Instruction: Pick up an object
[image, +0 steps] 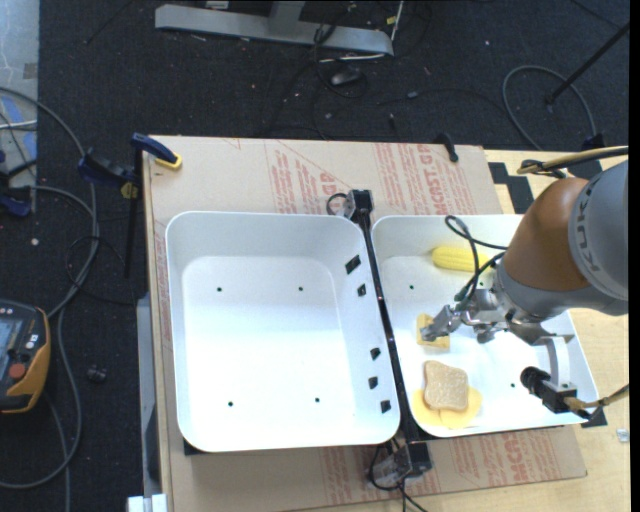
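My gripper (447, 322) hangs low over the left-middle of the right bin (400, 245), with the arm coming in from the right. A small yellow piece (432, 333) lies right at the gripper's tip, partly covered by it. A tan slice of bread (446, 385) rests on a flat yellow disc (455, 410) near the bin's front edge, just below the gripper. A yellow corn cob (451, 258) lies at the back of the same bin, behind the gripper.
The left bin (180, 300) stands beside the right one, and a black clip-studded divider (375, 310) runs between them. Both bins sit on a cardboard sheet (300, 175). Cables and gear lie on the dark floor around the bench.
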